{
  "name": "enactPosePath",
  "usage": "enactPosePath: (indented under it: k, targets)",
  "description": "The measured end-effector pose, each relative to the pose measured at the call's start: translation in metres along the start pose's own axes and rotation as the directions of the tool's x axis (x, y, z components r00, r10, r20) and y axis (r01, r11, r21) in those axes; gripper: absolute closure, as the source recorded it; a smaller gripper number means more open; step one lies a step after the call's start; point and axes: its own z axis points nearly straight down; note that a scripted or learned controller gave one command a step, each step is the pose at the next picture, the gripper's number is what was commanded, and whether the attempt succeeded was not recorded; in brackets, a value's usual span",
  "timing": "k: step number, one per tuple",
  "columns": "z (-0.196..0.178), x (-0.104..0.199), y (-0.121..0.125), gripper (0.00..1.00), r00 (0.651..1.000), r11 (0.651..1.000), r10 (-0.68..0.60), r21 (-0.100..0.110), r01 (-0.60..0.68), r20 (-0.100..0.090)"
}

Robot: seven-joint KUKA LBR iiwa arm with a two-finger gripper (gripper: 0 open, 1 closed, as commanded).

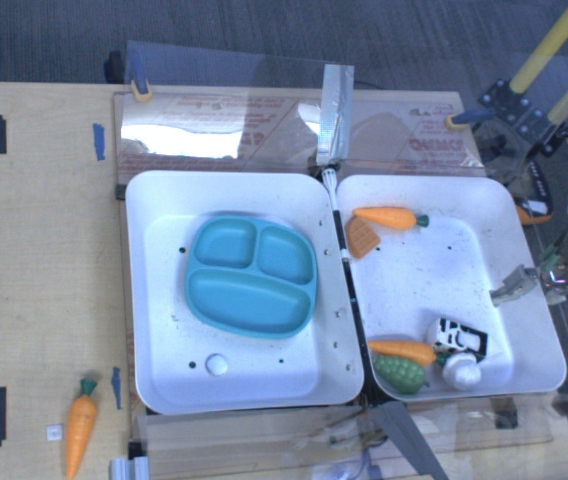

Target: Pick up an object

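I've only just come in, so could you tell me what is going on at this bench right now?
A pick-up attempt is set up, but nothing is being handled. The left bin holds a blue divided plate. The right bin holds a carrot, a tan waffle-like piece, a second carrot, a green item and a black-and-white toy. Another carrot lies on the bench.

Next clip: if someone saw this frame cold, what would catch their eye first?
Probably the blue divided plate, lying flat in the middle of the left bin. Next come the small toys in the right bin: a carrot beside a tan waffle piece at the far left corner, and another carrot, a green bumpy piece and a black-and-white toy clustered along the near edge. A third carrot lies outside the bins on the bench, near left.
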Motion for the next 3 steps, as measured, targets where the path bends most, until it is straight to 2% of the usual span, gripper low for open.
enactPosePath:
  k: [1,2,3]
  targets:
    - [0.0,0.0,0.0,0.0,1.0,1.0,0.0,0.0,0.0,0.0]
    - [0.012,0.08,0.058,0.0,0.972,0.972,-0.235,-0.004,0.235,0.003]
    - [0.096,0.119,0.133,0.0,0.931,0.931,-0.364,-0.009,0.364,0.008]
